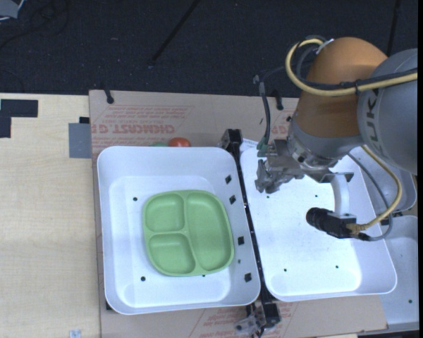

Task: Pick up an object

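Claw [270,177] hangs over the right bin [317,273]'s smooth white floor, its opening impossible to tell. Glossy green plate [188,232], rounded with three compartments, lies flat in the left bin [127,182].

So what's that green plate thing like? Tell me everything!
The plate is pale green and looks like smooth plastic. It is a rounded square with soft corners and a raised rim. Ridges split it into three sections: two smaller ones on the side toward the view's left and one longer one on the right. It lies flat and right side up, turned a little askew, on the floor of the left bin, near the middle. It touches only the bin floor. The gripper is over the other bin.
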Controlling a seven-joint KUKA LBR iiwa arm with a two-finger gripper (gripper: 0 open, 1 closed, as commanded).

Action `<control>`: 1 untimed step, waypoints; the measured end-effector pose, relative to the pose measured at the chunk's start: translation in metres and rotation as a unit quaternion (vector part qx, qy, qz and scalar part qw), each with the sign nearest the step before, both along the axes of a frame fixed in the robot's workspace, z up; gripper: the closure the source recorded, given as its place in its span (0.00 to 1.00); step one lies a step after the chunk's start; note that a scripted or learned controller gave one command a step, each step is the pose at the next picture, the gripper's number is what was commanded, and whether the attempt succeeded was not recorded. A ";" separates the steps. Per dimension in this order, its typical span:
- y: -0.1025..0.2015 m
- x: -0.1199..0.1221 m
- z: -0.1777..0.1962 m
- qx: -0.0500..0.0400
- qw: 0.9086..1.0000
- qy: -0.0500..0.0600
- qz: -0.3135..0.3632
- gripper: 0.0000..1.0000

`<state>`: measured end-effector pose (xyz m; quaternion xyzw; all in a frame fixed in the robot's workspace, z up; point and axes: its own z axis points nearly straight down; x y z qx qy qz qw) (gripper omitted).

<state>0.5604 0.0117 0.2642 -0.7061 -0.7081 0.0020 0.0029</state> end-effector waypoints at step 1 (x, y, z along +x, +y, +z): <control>0.041 -0.005 -0.016 0.000 1.000 0.000 0.000 1.00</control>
